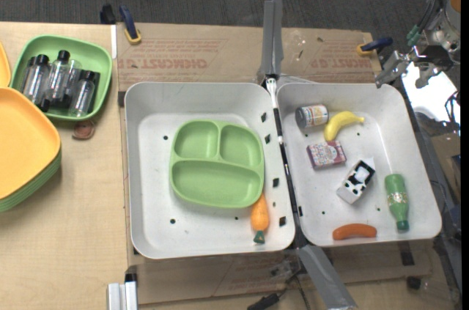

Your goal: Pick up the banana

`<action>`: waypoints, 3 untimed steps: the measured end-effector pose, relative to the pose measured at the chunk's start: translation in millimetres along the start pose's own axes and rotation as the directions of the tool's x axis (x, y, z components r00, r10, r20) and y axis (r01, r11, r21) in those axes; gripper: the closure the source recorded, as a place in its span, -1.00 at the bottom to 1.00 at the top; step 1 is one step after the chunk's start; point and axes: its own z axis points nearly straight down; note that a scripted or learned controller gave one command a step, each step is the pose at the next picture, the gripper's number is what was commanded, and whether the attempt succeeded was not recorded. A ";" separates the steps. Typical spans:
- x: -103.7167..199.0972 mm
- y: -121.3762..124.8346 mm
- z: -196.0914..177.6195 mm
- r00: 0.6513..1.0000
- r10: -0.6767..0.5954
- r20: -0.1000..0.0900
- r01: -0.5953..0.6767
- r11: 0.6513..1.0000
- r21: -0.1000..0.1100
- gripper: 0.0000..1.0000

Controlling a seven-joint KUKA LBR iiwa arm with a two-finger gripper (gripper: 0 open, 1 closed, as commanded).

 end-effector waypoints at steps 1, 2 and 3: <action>14.7 -80.3 67.5 0.985 0.171 0.000 -0.171 0.985 0.002 -1.00; 45.0 -24.8 126.6 0.908 0.419 0.001 -0.419 0.908 0.000 -1.00; 44.9 -25.1 118.5 0.909 0.417 0.003 -0.417 0.909 0.002 1.00</action>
